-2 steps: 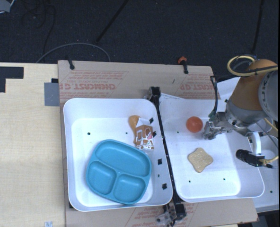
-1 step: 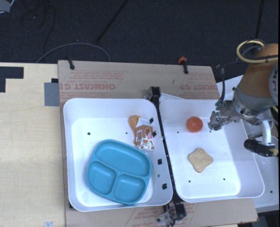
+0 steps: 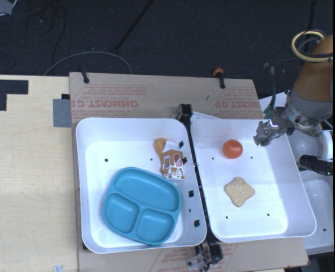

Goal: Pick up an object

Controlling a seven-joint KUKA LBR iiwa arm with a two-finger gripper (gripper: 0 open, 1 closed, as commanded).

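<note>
Checking in from the remote station; here's what my overhead cam gives me. The arm (image 3: 312,78) comes in from about 2 o'clock, orange band up top, and the gripper (image 3: 265,134) sits over the upper right part of the right bin (image 3: 280,174), close to its far wall; honestly the fingers are a small dark-grey blur at this angle, so I can't tell whether they're spread or pressed together, and I see nothing between them.

In that same bin, the red tomato-looking ball (image 3: 232,149) lies at roughly 8 o'clock from the gripper, near but clearly apart from it; the tan toast-shaped piece (image 3: 239,191) lies toward 6 o'clock from the ball, a bit further down the bin floor, not touching it.

Left bin (image 3: 91,152) holds the blue divided plate (image 3: 142,204), three compartments, sitting flat in the lower half; at about 1 o'clock from the plate there's a small printed packet (image 3: 173,166) touching or just overlapping the plate's upper rim, and an orange-brown bit (image 3: 160,145) just above the packet.

Both bins rest on a cardboard sheet (image 3: 133,98) on the bench; a black divider strip (image 3: 191,169) runs between them.
</note>
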